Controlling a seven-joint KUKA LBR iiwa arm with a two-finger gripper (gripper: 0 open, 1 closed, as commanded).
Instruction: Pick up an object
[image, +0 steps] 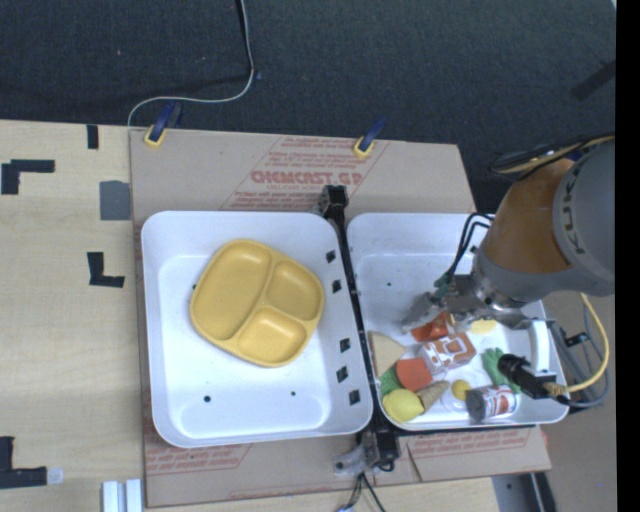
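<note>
My gripper (432, 306) hangs low over the middle of the right bin (400, 250), at the end of the grey arm with its orange band (525, 235). Just beneath it lies a small red-orange piece (433, 328), and I cannot tell whether they touch. Beside that are a red and white packet (451, 350), a red round piece (412, 373), a yellow lemon (402, 405) and a small bottle with a red label (492, 403). The wrist hides how the gripper stands.
The left bin (170, 300) holds a yellow divided plate (258, 302). In the right bin's front part are also a beige wedge (384, 350), a green piece (492, 360) and a pale yellow piece (483, 326). A black divider (345, 300) separates the bins.
</note>
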